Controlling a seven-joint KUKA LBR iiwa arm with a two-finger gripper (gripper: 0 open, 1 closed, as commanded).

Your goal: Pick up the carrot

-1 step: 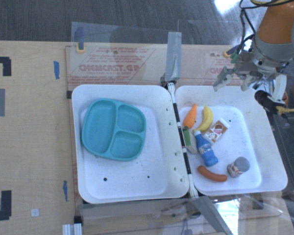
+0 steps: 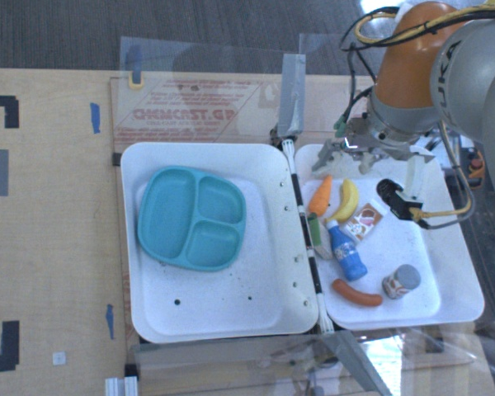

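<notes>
Camera view: end effector [image 2: 346,153], grip state unclear, hovers near the carrot [image 2: 319,195].

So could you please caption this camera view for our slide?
KUKA arm above the right bin, near the carrot and banana; teal plate left.

A KUKA iiwa arm [image 2: 470,64] seen from above: smooth grey casing, rounded at the joints, with a glossy orange band [image 2: 408,64] wrapping the segment above the wrist. Yellow and black cables [image 2: 371,25] loop off the top of the band. Below it sits a grey wrist flange [image 2: 388,134] carrying dark metal brackets and small fittings. A black cylindrical part [image 2: 396,198] hangs off a yellowish cable [image 2: 445,213] at the side.
</notes>
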